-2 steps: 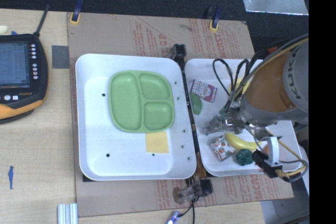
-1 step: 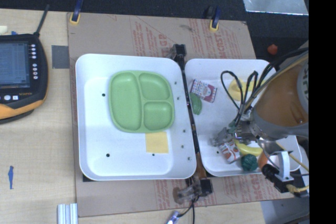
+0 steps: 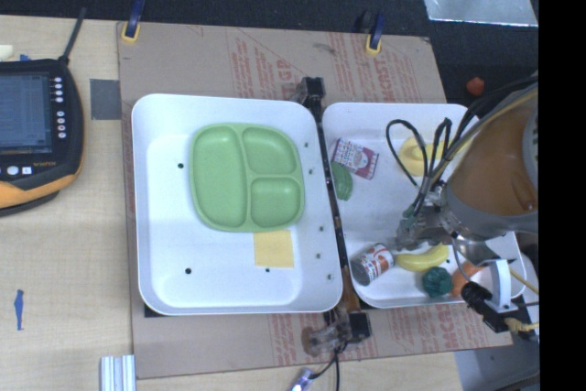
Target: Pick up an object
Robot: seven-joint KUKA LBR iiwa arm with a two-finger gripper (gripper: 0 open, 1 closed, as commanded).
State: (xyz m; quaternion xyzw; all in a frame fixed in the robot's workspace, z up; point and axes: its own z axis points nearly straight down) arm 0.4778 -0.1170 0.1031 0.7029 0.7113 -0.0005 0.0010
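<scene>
My gripper [image 3: 414, 232] reaches down into the right bin [image 3: 385, 119] from the right, under the grey and orange arm [image 3: 494, 169]. Its tip hangs just over the left end of a yellow banana [image 3: 427, 258] near the bin's front edge. Left of the banana, a small red and white can [image 3: 373, 264] lies on its side. A teal green object [image 3: 437, 281] and an orange piece [image 3: 463, 271] sit at the front right. Farther back are a red and white packet [image 3: 355, 157], a green item [image 3: 342, 184] and a yellow object [image 3: 414, 156] partly behind black cables.
The left bin [image 3: 165, 224] holds a green divided plate [image 3: 245, 176] and a flat yellow square [image 3: 274, 248]. A tablet controller [image 3: 32, 128] lies at the far left of the bench. Clamps [image 3: 370, 32] pin the cardboard underlay at the back.
</scene>
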